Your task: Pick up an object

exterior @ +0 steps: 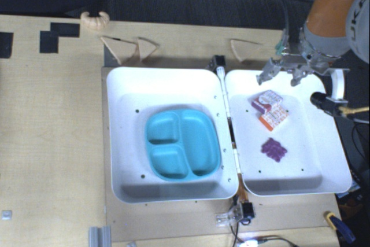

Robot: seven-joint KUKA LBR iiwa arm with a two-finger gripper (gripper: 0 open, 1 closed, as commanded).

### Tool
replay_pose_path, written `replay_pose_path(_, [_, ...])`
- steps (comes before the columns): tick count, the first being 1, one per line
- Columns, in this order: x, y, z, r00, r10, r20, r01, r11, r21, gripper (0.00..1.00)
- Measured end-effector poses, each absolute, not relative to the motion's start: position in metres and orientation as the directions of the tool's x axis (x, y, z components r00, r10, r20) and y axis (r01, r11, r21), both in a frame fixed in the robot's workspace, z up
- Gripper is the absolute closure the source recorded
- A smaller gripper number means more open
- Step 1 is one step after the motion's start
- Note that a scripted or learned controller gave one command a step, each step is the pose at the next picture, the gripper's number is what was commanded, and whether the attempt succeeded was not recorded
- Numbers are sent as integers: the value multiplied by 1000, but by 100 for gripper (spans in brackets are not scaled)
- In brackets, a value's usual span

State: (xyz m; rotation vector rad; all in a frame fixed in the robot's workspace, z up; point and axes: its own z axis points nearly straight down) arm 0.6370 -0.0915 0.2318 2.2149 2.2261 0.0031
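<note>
Blue tray [182,143]: one; small boxes [270,109]: two; purple piece [274,150]: one

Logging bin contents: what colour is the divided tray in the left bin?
Light blue; the divided tray shows clearly in the camera view.

My counter [52,142] is light wood-look board, with a big bare stretch on the left side. Two shallow white bins sit on it side by side, edges touching down the middle: the left bin [124,95] and the right bin [332,150]. Up at the back left there are some black patches [49,39] on the surface, and a small tan knobby thing [94,20] sits right at the far edge.
</note>
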Motion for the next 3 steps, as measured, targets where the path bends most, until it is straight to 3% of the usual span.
replay_pose_path(1, [622,-163,102,-4,1000,-1,1000,4,5,0])
replay_pose_path(2, [623,-162,113,-7,1000,-1,1000,7,8,100])
replay_pose_path(3, [588,-112,167,-6,1000,1,1000,6,3,100])
